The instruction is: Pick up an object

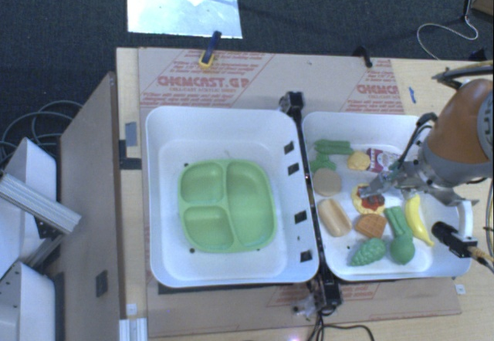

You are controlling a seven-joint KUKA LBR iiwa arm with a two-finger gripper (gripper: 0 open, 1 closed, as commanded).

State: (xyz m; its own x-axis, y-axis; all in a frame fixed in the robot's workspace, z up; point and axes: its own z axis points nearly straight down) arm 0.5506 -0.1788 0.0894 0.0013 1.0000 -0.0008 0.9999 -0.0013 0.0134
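Observation:
The right bin (pixel 386 125) holds several toy foods: a green pea pod (pixel 332 148), a small yellow piece (pixel 357 160), a red and white packet (pixel 380 156), a tan round piece (pixel 326 181), a hot dog bun (pixel 334 217), an orange waffle (pixel 370 225), a banana (pixel 417 221) and two green vegetables (pixel 369 252) (pixel 400 235). My gripper (pixel 377 191) reaches in from the right and sits low over a yellow and red piece (pixel 363 198) in the middle of the bin, partly covering it.
The left bin (pixel 166 139) holds a light green divided plate (pixel 227 204). A black divider with clips (pixel 297 170) runs between the bins. The arm's orange band (pixel 463 127) hangs over the right bin's right side.

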